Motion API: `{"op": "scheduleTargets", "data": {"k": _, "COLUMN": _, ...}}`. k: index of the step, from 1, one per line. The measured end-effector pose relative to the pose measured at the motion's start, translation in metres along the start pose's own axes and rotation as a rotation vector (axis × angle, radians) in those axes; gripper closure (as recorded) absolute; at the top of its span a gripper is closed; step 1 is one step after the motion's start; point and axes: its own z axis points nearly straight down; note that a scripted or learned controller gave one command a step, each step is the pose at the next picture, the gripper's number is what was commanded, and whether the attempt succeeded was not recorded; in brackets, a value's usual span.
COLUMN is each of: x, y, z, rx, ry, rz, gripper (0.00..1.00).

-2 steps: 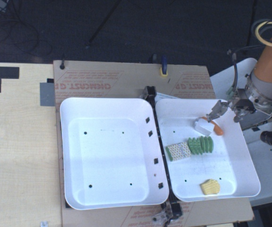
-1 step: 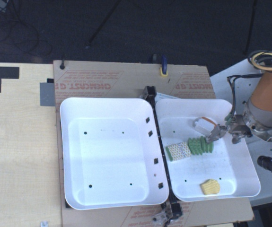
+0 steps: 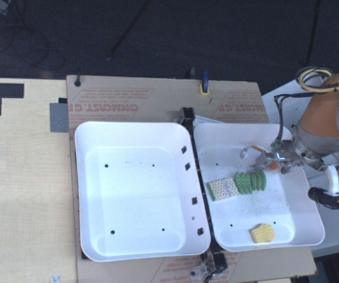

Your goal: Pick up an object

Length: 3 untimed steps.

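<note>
In the right bin (image 3: 302,232) lie a green ridged object (image 3: 251,182), a white block with a green speckled pattern (image 3: 223,188) touching its left side, and a yellow lumpy object (image 3: 262,233) near the front wall. My gripper (image 3: 259,158) reaches in from the right and hangs low in the bin's back half, just above and behind the green ridged object. The arm's orange band (image 3: 322,114) shows at the right edge. Nothing is visibly held.
The left bin (image 3: 86,158) stands beside the right one, with a black divider strip (image 3: 194,175) and clips between them. Both rest on a cardboard sheet (image 3: 128,99) on the wooden bench. Cables (image 3: 313,78) hang near the arm at the right.
</note>
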Motion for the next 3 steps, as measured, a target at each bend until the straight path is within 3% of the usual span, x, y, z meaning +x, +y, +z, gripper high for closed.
{"op": "scheduleTargets", "data": {"k": 1, "x": 0.098, "y": 0.014, "z": 0.037, "rx": 0.003, "ry": 0.006, "rz": -0.004, "gripper": 0.00}}
{"op": "scheduleTargets", "data": {"k": 2, "x": 0.092, "y": 0.013, "z": 0.025, "rx": 0.004, "ry": 0.002, "rz": 0.004, "gripper": 1.00}}
{"op": "scheduleTargets", "data": {"k": 3, "x": 0.189, "y": 0.017, "z": -0.072, "rx": -0.009, "ry": 0.004, "rz": -0.006, "gripper": 1.00}}
